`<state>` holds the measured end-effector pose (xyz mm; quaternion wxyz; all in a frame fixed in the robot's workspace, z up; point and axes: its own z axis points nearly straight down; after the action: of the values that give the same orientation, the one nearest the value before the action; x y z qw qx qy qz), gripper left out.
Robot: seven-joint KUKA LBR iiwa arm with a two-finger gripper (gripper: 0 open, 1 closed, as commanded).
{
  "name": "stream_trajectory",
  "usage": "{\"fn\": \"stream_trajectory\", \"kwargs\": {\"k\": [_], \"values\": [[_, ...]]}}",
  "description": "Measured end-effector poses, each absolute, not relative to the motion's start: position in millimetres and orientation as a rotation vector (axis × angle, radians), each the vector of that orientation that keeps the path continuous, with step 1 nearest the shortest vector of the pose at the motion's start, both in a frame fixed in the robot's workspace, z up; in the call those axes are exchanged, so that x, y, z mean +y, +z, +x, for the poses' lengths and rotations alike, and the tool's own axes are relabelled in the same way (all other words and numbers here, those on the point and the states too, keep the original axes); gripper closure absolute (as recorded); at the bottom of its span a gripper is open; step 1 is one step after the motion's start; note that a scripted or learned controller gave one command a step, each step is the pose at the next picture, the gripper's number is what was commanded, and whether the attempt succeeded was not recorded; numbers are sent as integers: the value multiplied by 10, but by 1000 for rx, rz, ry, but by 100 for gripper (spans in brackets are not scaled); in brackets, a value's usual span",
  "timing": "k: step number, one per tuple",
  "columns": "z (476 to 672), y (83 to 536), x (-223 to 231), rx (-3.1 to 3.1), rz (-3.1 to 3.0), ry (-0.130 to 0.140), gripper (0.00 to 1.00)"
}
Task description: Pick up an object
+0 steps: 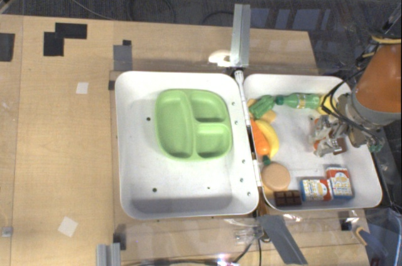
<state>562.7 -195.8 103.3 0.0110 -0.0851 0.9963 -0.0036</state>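
Observation:
The right bin (295, 133) holds a green bottle (296, 100) at its far side. A yellow banana (266, 130) and an orange toy (262, 141) lie by its left wall. A round tan disc (276, 177), a brown chocolate block (288, 198) and two small boxes (326, 187) sit along its near edge. My gripper (325, 138) hangs over the right part of this bin, above bare white floor, fingers pointing down. Nothing shows between the fingers. The arm's orange band (383, 79) is at the right edge.
The left bin (138, 151) holds a green divided plate (192, 123). A metal post (240, 35) stands behind the wall between the bins. Black cables (361, 63) hang near the wrist. Wooden bench spreads to the left.

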Motion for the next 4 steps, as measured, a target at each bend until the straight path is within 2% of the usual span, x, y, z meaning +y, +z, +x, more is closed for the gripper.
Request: {"fn": "stream_trajectory", "kwargs": {"k": [1, 2, 3, 4], "values": [[6254, 1562, -1672, 3118, -182, -3, 100], [5853, 1312, -2066, 3078, -591, -5, 100], [5895, 1453, -2042, 3065, -593, -9, 100], [5662, 1432, -2036, 2922, -1133, -4, 100]]}}
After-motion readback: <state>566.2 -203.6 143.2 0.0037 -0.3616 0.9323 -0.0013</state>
